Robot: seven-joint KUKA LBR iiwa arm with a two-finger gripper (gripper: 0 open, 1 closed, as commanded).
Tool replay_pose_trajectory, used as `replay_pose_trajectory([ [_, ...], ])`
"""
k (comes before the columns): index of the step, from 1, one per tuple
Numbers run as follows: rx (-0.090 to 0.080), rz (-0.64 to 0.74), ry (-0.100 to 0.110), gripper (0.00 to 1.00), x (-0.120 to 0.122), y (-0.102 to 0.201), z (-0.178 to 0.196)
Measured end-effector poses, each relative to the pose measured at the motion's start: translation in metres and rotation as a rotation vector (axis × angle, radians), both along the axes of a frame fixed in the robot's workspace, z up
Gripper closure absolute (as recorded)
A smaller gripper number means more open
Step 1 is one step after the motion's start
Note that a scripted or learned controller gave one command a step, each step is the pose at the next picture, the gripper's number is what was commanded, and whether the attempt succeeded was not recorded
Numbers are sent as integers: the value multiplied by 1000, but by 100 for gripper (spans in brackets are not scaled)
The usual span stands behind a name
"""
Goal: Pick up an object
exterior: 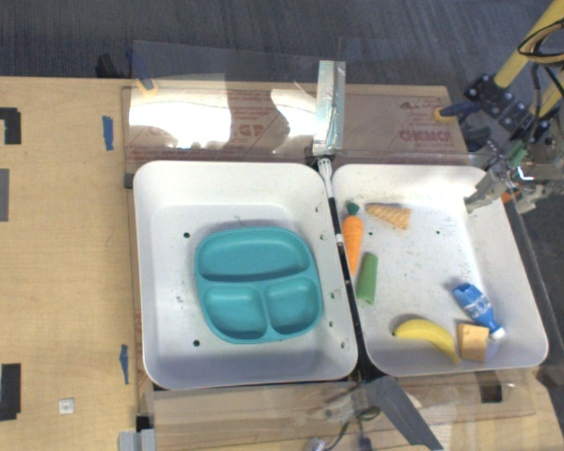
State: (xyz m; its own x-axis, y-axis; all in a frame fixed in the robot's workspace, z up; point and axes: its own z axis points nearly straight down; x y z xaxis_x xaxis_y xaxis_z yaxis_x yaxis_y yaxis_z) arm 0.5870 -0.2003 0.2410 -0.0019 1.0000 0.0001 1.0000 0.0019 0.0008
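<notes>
The gripper (493, 188) is seen at the right bin's (423, 341) far right corner, above the rim; how far it is open cannot be told, and nothing is seen held. In that bin, a carrot (352, 236) and green piece (367, 277) are laid along the left edge, a cone (388, 215) near the far edge, and a banana (426, 334), tan block (472, 340) and blue packet (477, 307) near the front right corner. A teal divided plate (257, 283) is placed mid left bin (160, 252).
</notes>
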Motion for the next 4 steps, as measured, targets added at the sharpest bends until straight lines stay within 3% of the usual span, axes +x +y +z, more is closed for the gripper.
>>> replay_pose_trajectory([
  [1,2,-2,8,0,41,18,-84],
  [2,2,126,2,0,80,91,-138],
  [4,0,153,-1,0,80,104,-155],
])
